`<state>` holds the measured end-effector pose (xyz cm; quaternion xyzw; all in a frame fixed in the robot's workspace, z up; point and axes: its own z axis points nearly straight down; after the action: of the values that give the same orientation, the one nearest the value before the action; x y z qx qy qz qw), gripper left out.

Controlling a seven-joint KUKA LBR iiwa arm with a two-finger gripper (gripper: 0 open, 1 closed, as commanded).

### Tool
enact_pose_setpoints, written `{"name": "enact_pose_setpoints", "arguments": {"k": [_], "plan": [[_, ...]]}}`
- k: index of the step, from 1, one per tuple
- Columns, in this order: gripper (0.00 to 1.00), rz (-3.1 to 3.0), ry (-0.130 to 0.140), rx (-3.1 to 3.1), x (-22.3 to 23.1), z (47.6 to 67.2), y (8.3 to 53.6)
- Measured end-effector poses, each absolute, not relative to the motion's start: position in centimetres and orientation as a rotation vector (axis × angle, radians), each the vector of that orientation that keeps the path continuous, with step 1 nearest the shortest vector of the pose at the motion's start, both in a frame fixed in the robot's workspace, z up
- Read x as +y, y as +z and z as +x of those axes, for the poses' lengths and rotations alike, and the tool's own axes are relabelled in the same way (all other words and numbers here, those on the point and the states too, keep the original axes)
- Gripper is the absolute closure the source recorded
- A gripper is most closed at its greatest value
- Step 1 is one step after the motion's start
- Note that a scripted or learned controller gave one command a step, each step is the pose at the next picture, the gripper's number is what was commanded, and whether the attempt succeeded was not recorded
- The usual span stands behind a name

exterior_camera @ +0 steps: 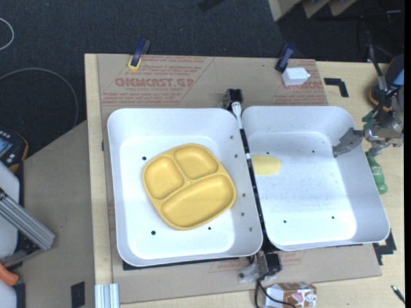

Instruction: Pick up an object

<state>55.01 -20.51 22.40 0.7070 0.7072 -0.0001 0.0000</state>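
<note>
Yellow divided plate (188, 185) is lying untouched in the left bin (122, 133) while the gripper (350, 142), grip state indiscernible, is hovering at the right bin (359, 226) edge, approach pending.

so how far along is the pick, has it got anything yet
Nothing looks picked up yet. The yellow divided plate lies flat in the left bin, and a small yellow piece sits in the right bin by its left wall. The claw is at that bin's right rim, apart from both. Reaching and grasping remain.
</note>
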Motion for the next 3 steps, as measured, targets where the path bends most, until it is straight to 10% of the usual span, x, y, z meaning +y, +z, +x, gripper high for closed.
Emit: {"name": "enact_pose_setpoints", "arguments": {"k": [1,2,3], "plan": [[0.00,2.208,0.011,2.213,-18.8,47.8,43.6],[1.00,2.213,0.002,2.219,-18.8,48.0,43.9],[1.00,2.219,-0.005,2.235,-11.0,47.9,36.1]]}}
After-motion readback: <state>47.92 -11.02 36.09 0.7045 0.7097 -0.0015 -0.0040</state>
